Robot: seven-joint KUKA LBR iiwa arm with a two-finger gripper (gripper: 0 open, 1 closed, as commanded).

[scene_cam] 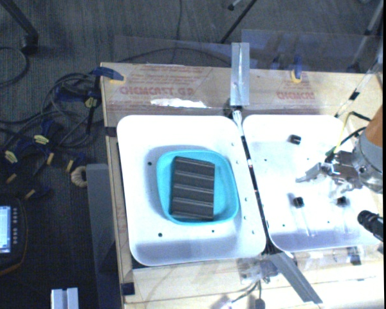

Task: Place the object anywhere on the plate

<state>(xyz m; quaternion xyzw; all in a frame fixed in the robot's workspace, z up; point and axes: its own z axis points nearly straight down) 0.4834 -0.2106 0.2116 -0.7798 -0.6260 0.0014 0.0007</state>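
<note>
The arm [376, 140] reaches in low over the right bin [276, 230], its gripper [328, 171] too blurred to tell its state. The dark ridged block [193, 187] lies on the blue plate [228, 192] in the left bin [135, 172].

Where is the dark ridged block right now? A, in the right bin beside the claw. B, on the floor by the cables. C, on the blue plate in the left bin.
C: the dark ridged block lies on the blue plate inside the left bin.

Dark ribbed block [193, 187] on blue plate [228, 192] in left bin [132, 172]
</note>
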